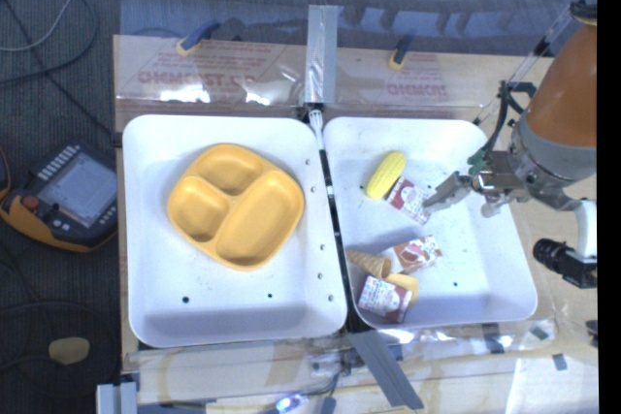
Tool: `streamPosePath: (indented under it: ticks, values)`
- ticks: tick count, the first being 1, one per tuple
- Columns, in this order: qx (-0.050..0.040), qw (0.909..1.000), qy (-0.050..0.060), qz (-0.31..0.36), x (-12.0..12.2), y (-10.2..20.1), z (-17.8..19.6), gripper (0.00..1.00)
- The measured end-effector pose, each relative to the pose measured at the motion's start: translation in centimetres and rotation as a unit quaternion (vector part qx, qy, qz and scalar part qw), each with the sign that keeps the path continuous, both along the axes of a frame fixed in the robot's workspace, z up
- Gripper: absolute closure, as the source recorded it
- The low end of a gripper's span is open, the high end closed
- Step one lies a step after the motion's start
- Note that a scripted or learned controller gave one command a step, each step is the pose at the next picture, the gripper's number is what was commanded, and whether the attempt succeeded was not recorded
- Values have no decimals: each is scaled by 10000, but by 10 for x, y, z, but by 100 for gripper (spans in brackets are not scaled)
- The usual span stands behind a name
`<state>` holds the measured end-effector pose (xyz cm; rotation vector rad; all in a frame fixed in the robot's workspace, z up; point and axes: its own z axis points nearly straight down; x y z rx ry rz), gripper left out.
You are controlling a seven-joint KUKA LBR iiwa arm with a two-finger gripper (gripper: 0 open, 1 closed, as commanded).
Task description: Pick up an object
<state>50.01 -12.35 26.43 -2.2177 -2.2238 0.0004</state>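
Camera view: hand (444, 192) (grip unclear) beside red packet (409, 199), near corn (385, 174).

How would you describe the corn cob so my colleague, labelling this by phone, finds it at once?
Look in the right shallow white bin, at its upper left part near the divider. The small yellow plastic corn cob lies tilted there, just above a red-and-white packet; it alone is plain bumpy yellow.

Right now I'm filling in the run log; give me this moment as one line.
phase: reaching | gripper: over right bin, beside packet | holding: nothing seen | corn: untouched | yellow plate: left bin
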Motion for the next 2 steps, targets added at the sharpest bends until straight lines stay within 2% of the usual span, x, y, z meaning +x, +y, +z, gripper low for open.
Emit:
streamPosePath:
  ticks: [1, 2]
  values:
    - [-5, 9999, 3, -121, 89, 15, -148, 0]
    - [-44, 9999, -96, 107, 110, 18, -169, 0]
